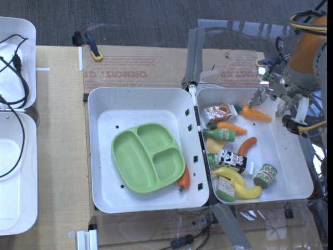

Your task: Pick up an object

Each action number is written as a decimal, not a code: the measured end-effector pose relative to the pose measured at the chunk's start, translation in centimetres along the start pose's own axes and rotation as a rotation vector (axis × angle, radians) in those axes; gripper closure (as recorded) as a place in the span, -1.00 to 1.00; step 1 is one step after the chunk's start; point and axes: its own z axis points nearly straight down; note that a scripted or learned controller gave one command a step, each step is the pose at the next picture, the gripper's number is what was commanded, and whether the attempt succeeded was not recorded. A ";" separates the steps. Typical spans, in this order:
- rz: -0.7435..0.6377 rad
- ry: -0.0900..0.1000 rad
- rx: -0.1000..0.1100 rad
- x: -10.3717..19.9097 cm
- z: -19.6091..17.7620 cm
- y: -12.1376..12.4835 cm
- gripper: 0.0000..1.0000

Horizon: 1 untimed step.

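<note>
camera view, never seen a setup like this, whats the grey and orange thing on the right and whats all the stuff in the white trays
It is a robot arm, seen by one camera above the bench looking down at a slant. Its gripper hangs over the far side of the right bin, above a carrot. I see nothing held. That bin holds toy food: more carrots, a green bottle, a banana, a can. The left bin holds a green divided plate with another carrot beside it.

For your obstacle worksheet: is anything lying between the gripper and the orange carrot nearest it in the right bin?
Nothing visible does. The gripper is just above and right of the carrot, with bare bin floor between them.
</note>
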 end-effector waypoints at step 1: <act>-0.005 -0.004 -0.001 1.0 2.7 -4.1 -1.00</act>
